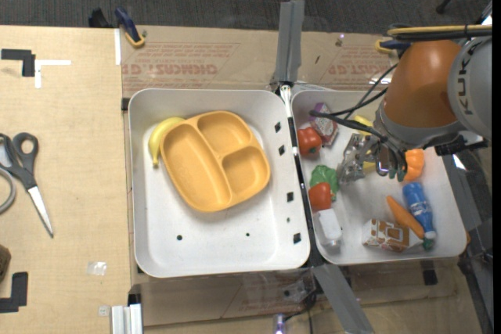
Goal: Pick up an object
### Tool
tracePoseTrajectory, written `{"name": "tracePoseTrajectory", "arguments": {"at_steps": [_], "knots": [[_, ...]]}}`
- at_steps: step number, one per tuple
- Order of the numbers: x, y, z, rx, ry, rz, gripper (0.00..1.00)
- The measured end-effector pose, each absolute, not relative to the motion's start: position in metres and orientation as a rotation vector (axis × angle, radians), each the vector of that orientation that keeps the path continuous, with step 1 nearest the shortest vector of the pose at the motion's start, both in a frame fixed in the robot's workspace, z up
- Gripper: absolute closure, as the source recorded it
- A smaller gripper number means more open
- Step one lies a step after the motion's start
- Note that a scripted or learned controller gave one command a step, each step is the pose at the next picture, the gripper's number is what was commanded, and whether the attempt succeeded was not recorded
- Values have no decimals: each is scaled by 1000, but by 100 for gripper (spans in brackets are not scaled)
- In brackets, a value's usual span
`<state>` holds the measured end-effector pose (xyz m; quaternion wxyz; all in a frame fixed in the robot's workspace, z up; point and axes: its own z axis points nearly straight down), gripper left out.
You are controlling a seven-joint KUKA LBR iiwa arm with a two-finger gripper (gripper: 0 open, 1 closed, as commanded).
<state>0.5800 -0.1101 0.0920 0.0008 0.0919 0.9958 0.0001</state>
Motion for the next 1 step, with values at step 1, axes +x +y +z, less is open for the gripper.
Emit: {"name": "tracePoseTrajectory", "arguments": {"at_steps": [1], "knots": [[580, -110, 92, 288, 3126, 0, 0]]}}
